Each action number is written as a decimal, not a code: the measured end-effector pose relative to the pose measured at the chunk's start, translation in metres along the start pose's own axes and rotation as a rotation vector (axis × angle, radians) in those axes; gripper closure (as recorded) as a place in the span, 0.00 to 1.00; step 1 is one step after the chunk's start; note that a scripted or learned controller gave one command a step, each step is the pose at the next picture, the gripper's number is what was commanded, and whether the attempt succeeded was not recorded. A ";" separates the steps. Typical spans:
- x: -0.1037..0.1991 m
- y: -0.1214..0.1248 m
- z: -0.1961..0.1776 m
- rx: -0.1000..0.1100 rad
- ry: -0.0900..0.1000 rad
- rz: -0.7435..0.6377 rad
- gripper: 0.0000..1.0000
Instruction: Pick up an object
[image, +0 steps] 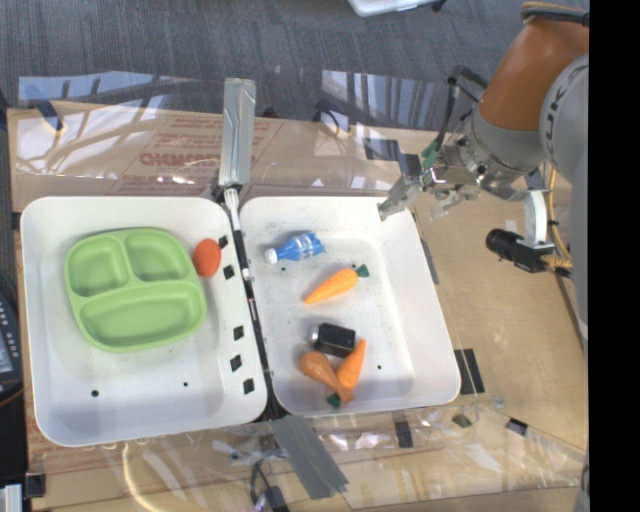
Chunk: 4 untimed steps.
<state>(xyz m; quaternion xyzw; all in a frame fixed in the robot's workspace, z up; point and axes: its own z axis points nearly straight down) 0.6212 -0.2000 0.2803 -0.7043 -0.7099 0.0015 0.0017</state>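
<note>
In the right bin (420, 330) lie a small blue bottle (296, 247), a single orange carrot (333, 285), a small black block (334, 338) and two more carrots (337, 372) crossed near the front. My gripper (420, 195) hovers at the right bin's far right corner, above its rim, with its two fingers spread apart and nothing between them. The arm's orange band shows at the top right.
The left bin (40, 330) holds a green divided plate (135, 287) and a small orange ball (207, 257) by the divider. A strip of grey tape (237, 130) runs back from between the bins. Cardboard bench surface lies to the right.
</note>
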 end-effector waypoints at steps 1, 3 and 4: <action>0.022 -0.008 0.188 -0.003 0.000 -0.186 0.00; 0.081 0.006 0.085 -0.005 -0.001 -0.261 1.00; 0.074 0.033 0.087 -0.005 -0.002 -0.350 1.00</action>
